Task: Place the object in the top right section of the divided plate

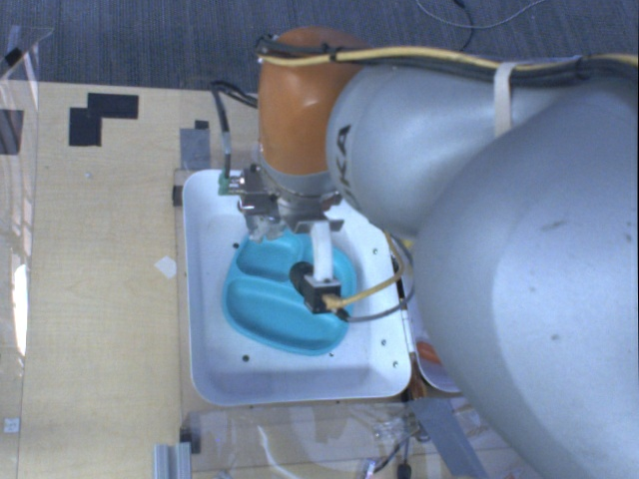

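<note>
— Where's the camera sitting?
— High over the bench (90, 297), tilted down at a slant, facing the carpet (150, 18) at 12 o'clock.
— Close in?
— Fairly. The white bin (215, 372) with its blue divided plate (262, 312) sits mid-frame. The arm (519, 247), nearer the lens, looms large from 3 o'clock.

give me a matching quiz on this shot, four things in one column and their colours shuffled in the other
Things:
1. divided plate
2. bin that the plate lies in
3. band above the wrist
4. bench

Colours:
a. orange
b. pale wood
c. white
d. blue

Pairs: 1-d, 2-c, 3-a, 4-b
</note>
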### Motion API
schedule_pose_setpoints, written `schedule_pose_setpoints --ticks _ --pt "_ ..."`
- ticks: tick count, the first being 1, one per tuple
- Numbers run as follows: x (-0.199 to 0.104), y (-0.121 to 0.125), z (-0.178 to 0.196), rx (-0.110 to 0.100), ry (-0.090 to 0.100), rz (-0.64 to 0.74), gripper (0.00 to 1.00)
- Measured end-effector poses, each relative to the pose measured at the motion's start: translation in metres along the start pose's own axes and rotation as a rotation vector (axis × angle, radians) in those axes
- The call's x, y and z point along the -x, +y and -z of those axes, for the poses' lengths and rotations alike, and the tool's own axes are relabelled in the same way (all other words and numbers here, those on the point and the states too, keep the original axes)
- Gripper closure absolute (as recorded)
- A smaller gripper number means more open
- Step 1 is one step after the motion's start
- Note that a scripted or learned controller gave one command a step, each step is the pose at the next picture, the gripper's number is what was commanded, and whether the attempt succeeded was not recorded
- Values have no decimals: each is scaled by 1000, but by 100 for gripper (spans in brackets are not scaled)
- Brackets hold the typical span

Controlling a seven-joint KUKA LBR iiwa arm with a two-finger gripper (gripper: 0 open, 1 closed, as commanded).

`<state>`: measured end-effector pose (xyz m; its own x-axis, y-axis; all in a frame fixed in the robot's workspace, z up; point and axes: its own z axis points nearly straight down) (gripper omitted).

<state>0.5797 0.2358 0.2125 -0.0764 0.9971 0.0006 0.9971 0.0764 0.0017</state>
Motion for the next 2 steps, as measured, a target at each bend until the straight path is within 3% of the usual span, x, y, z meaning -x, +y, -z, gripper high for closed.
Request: schedule_pose_setpoints --ticks 1,2 --pt "5 7 14 2 0 134 100" --pt "4 8 25 8 1 137 100"
